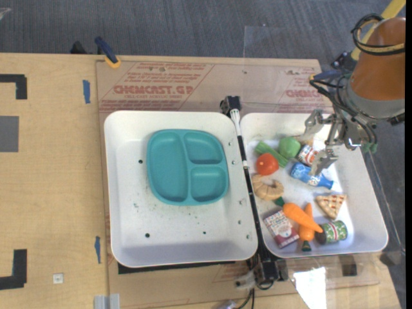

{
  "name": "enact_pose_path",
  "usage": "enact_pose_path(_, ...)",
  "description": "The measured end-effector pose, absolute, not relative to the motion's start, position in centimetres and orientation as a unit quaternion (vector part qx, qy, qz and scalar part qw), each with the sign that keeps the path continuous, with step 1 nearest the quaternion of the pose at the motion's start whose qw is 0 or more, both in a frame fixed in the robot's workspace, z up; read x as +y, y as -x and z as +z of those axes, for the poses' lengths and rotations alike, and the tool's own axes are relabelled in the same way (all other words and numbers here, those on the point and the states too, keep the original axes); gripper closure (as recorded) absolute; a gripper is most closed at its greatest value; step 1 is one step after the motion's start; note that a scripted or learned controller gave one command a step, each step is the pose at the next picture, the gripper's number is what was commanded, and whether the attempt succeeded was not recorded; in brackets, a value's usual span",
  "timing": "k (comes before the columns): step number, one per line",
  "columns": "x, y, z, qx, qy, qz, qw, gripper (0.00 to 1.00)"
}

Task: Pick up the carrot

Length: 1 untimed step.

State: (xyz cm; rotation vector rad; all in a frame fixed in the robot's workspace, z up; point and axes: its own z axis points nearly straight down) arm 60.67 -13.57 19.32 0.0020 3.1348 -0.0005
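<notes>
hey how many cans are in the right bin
3. A red-and-white can below the gripper, a blue can lying just beneath it, and a green can at the bin's near edge beside the carrot. Others may be hidden.

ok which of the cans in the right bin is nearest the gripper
The red-and-white can, just left of the gripper. The blue can lies slightly below it, and the green can sits far off by the carrot.

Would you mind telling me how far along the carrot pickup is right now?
Nothing looks done yet: the carrot lies in the right bin, among other toy food. In hand: the pincer hovers over the blue can, farther back in that bin. Left: move over the carrot, descend, grasp and lift.
</notes>
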Motion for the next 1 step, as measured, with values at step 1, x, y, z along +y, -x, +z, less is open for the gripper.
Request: enact_pose_path(1,-10.67,-56.42,9.82,1.000,0.009,-0.0011,0.008,0.00)
